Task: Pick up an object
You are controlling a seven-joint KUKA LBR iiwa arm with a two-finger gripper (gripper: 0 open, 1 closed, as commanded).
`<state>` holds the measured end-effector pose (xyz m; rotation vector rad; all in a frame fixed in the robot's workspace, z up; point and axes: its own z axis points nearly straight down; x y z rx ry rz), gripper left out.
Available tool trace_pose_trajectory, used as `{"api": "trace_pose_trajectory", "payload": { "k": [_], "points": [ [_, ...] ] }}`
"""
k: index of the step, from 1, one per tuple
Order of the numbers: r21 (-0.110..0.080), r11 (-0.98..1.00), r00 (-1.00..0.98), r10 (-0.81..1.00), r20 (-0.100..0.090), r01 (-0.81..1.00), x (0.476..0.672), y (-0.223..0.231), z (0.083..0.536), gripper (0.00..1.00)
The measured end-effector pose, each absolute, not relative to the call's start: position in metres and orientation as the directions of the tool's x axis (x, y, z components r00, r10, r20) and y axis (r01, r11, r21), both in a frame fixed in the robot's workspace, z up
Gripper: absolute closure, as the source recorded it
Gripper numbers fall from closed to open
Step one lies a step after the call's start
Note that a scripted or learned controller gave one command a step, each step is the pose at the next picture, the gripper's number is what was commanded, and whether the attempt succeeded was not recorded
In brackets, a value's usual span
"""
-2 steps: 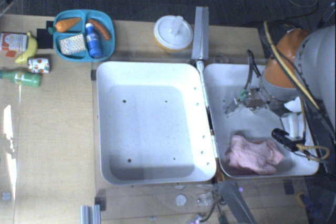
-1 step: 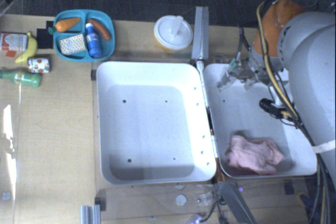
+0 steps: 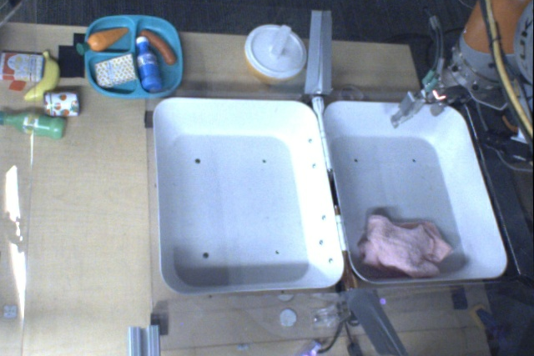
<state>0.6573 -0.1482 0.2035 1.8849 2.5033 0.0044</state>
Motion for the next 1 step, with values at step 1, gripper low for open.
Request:
{"api": "trace_pose_trajectory", "payload": {
  "k": [1],
  "points": [
    [0.003,0.279,-0.279,0.960,-0.002,0.960,0.5885,-0.1857,0.1939,0.00]
  ]
}}
